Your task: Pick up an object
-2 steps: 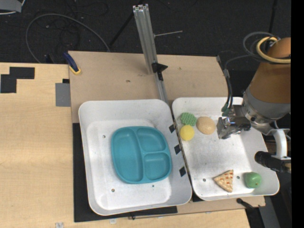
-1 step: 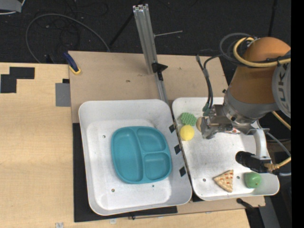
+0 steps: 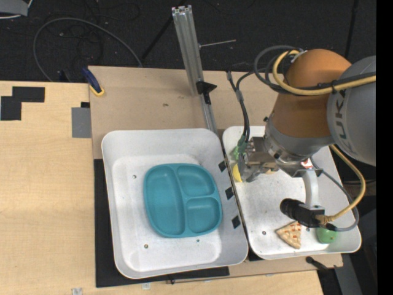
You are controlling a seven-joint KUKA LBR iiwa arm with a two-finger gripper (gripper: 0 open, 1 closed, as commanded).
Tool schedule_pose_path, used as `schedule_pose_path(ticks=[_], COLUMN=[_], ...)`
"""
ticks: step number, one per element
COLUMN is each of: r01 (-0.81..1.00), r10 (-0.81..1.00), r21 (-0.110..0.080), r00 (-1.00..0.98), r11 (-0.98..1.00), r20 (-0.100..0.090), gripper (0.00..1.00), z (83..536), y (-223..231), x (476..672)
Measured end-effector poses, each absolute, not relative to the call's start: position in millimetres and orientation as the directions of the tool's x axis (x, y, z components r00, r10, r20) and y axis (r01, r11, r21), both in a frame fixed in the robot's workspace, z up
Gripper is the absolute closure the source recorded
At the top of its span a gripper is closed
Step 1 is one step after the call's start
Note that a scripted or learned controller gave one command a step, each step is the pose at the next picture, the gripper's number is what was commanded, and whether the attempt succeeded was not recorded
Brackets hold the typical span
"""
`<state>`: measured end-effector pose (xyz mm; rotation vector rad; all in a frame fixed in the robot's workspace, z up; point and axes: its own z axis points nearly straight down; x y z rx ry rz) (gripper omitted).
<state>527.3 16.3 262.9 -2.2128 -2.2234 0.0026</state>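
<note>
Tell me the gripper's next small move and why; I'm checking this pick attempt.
Probably a short lift straight up to test the grasp. The gripper sits low at the left edge of the right bin, beside something yellow; I cannot tell whether it holds it. The pizza slice and green object lie untouched.

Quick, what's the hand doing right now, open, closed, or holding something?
Hand: cannot be told; it is low over the right bin, near its left edge.

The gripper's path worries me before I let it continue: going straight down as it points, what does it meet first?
Probably the right bin's floor near its left wall, beside a yellow object; depth is unclear.
</note>
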Motion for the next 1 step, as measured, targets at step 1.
schedule_pose_path(ticks=[1], r01=[1.0], r10=[1.0], r21=[-0.007], r00=[-0.004], r11=[0.004], r20=[0.001], gripper=[1.0], z=[238.5], y=[64.2], x=[522.2])
